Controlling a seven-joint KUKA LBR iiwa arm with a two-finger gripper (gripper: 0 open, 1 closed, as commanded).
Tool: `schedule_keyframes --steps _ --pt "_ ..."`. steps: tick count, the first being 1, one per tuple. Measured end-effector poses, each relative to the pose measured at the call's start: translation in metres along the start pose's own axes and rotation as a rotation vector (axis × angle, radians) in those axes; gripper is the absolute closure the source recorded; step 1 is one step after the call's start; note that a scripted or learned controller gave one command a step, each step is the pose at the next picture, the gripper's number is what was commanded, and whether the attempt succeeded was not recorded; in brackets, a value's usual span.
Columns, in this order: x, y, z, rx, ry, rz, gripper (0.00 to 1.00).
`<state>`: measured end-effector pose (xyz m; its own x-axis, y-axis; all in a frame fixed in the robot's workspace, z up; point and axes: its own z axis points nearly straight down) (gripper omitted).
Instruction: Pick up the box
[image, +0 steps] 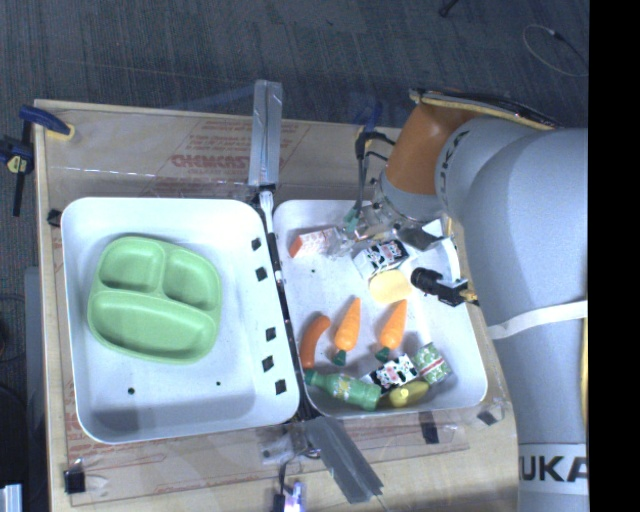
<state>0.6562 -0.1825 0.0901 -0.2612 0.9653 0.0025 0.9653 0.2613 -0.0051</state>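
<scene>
The arm is reaching into the right bin (470, 385) from the right, and its gripper (362, 228) is sitting low at the bin's upper end; whether it is spread or pinching cannot be told. The box (311, 243), orange and white, is lying just left of the gripper near the bin's upper left corner. Two carrots (347, 322) are lying mid-bin. A green divided tray (155, 296) is resting in the left bin (80, 400).

Probably a robotics lab, clamped wooden bench (200, 150), toy-filled bins (455, 385)
</scene>
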Motion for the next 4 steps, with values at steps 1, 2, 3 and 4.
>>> schedule_keyframes --steps 1,2,3,4 --pt "0.0101 0.0022 -0.0002 0.001 0.0 0.23 1.0" --pt "0.0104 0.0024 -0.0002 0.001 0.001 0.23 0.0" --pt "0.011 0.0027 -0.0091 0.005 0.002 0.225 1.0" --pt "0.0112 0.0028 -0.009 0.005 0.002 0.224 0.0"
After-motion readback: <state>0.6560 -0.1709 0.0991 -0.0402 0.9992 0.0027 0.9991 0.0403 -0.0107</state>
